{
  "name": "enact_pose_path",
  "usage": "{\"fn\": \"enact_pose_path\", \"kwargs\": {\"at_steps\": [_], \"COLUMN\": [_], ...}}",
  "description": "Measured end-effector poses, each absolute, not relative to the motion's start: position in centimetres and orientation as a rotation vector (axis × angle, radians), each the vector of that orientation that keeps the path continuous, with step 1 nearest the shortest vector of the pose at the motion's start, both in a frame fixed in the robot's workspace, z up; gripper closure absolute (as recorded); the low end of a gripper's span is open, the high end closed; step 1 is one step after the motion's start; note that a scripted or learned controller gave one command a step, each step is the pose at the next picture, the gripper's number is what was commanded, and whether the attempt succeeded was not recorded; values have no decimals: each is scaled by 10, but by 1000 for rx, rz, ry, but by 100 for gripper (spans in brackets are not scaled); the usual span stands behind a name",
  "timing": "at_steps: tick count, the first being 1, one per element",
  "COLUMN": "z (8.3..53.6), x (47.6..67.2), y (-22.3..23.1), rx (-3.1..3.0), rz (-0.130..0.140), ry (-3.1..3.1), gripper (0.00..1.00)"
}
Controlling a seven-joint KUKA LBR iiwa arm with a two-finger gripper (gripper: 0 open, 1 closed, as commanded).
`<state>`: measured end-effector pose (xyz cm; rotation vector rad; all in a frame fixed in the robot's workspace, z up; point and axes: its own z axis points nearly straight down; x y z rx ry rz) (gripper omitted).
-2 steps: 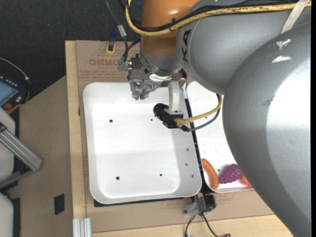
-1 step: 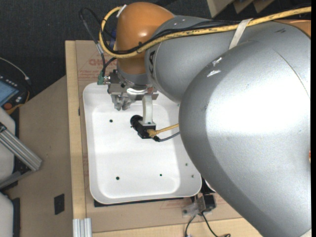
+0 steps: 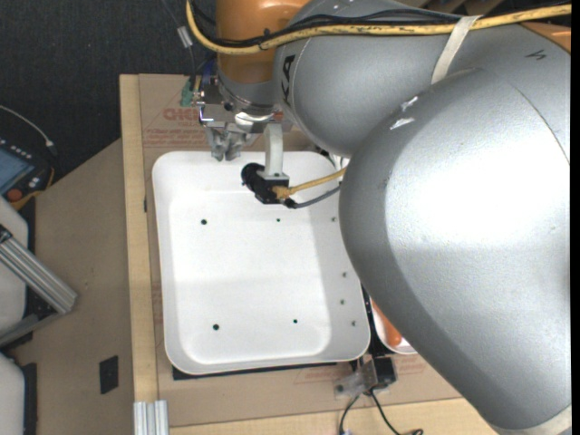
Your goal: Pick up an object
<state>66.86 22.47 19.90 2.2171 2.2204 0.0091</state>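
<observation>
Broad bare floor in the left bin — grey arm blocking the right side.

One overhead camera slants down onto bins.

One orange object shows as a narrow sliver, with smooth, slightly glossy colour and a curved lower edge. It lies just beside the right rim of the left bin, toward the front edge of the bench. The grey arm covers most of it, so its shape and pose cannot be told.
</observation>
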Motion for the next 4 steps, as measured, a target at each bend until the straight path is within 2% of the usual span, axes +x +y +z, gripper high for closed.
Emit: {"fn": "enact_pose_path", "kwargs": {"at_steps": [1, 2, 3, 4], "z": [203, 98, 264, 263], "x": [667, 664, 668, 667], "y": [164, 207, 227, 225], "rx": [2228, 2222, 2212, 2216], "rz": [-5, -12, 25, 5], "ry": [2215, 2230, 2221, 2223], "gripper": [100, 100, 100, 100]}}
